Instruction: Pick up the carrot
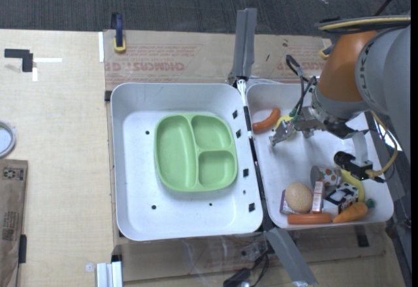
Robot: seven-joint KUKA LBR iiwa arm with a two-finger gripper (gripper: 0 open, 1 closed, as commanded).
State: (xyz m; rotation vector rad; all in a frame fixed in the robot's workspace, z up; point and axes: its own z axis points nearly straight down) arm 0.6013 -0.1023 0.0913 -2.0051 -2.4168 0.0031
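Your pincer (282, 136) hangs over the far left part of the right bin (385, 214), beside the sausage (266, 120); I cannot tell if it is spread or pressed together. The carrot (351, 213) lies in the near right corner of this bin, so near and right from the pincer. Its long axis runs left to right, slightly tilted, close to the bin's near wall.

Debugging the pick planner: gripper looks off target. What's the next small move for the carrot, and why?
Probably shift the gripper toward the near right corner of the right bin, then descend. It sits in the bin's far part beside a hot dog, while the carrot lies against the near wall among other items, apart from the gripper.
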